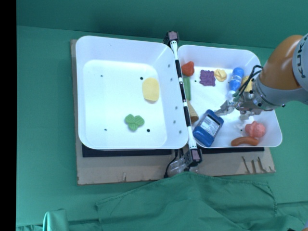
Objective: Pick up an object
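The main risk here is crowding — the right bin [269, 129] is packed, and a descent could clip a neighbour or pinch two things at once. The blue packet [208, 127] lies flat and tilted, so a slanted approach may only nudge it against the divider [185, 105] between the bins.

Nearest the camera, at six o'clock in the right bin, lie an orange sausage shape [244, 141] and a pink lump [255, 128], touching or nearly so. The blue packet sits at about seven o'clock. The tool [231, 106] hovers just above and to the two o'clock side of that packet, near its upper corner; nothing is visibly between the fingers, and whether they stand wide or narrow I cannot tell.

Farther back — at twelve o'clock — are a purple piece [207, 77], a red piece [187, 69] and a blue bottle [235, 78].
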You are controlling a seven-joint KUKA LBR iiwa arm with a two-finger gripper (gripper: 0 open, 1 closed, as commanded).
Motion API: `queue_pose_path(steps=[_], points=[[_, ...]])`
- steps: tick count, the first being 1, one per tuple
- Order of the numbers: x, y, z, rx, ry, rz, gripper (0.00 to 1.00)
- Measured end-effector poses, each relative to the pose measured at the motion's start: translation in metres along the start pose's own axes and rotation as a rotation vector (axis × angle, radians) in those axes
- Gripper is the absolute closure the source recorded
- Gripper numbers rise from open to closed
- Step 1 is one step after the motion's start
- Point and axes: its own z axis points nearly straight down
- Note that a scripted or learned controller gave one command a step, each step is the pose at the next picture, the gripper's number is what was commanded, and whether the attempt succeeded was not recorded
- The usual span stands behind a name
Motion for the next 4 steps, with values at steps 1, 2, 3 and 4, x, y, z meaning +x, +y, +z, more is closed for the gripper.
queue_pose_path(steps=[1,2,3,4], points=[[-0.025,0.088,0.001,0.004,-0.001,-0.010,0.00],[-0.027,0.088,-0.013,-0.004,-0.006,-0.005,1.00],[-0.026,0.088,-0.012,-0.001,-0.005,-0.005,0.00],[-0.025,0.116,0.001,0.008,-0.002,-0.007,0.00]])
